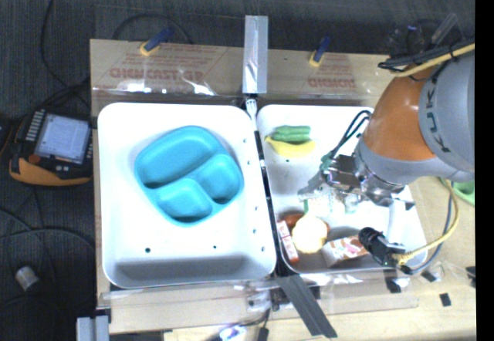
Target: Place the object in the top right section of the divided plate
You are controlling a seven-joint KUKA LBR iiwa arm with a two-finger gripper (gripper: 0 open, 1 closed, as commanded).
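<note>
1. Left bin [116, 254]: a blue divided plate [189, 172] lies on its floor, tilted in view, with three sections. All three sections show bare blue plastic.

2. Right bin [340, 117]: the items sit here, apart from the plate. A green pod-shaped piece [291, 133] lies on top of a yellow banana-like piece [290, 148] near the far left corner of this bin.

3. Near edge of the right bin: a round pale yellow item [309, 234] sits just beside a small red-labelled packet [285, 238] against the dividing wall. A second packet with a red and white label [343, 251] lies just to its right.

4. Arm [421, 127]: the grey body with its orange band reaches in from the right and hangs over the right bin.

5. Gripper [337, 185]: it is low over the middle of the right bin, just above the round pale yellow item. The metal parts are cluttered from this angle; I cannot tell whether it is spread or closed, and nothing is visibly gripped.

6. Off the bench, left: a handheld screen device [58, 139] with an orange casing lies on the dark carpet.
</note>
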